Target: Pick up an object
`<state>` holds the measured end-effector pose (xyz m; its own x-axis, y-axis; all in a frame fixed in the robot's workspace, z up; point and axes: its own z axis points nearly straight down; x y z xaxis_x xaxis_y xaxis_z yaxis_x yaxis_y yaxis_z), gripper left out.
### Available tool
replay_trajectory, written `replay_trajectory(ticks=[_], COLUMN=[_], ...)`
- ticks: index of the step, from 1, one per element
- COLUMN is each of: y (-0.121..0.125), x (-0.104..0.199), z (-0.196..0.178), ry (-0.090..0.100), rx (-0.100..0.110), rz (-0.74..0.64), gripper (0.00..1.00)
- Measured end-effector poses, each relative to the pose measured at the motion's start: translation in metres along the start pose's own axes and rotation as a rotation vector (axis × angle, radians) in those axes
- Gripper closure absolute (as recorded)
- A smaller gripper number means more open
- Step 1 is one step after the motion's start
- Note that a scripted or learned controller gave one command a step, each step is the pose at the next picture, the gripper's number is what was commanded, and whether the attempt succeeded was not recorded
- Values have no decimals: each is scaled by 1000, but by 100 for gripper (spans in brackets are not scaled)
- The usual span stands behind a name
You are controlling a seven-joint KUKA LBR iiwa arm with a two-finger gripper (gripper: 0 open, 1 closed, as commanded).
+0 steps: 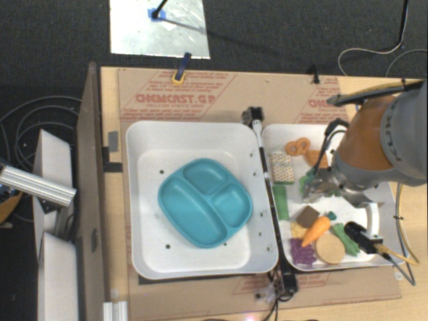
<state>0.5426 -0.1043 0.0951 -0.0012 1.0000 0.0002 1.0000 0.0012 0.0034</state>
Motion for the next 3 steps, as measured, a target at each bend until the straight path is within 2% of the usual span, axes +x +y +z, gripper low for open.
replay_trajectory(ticks=[1,2,3], y=[0,109,114], x=[0,-15,-23], z=[0,13,14], ry=[0,10,19], rx=[0,63,73], rz=[0,6,8], gripper=[0,0,0])
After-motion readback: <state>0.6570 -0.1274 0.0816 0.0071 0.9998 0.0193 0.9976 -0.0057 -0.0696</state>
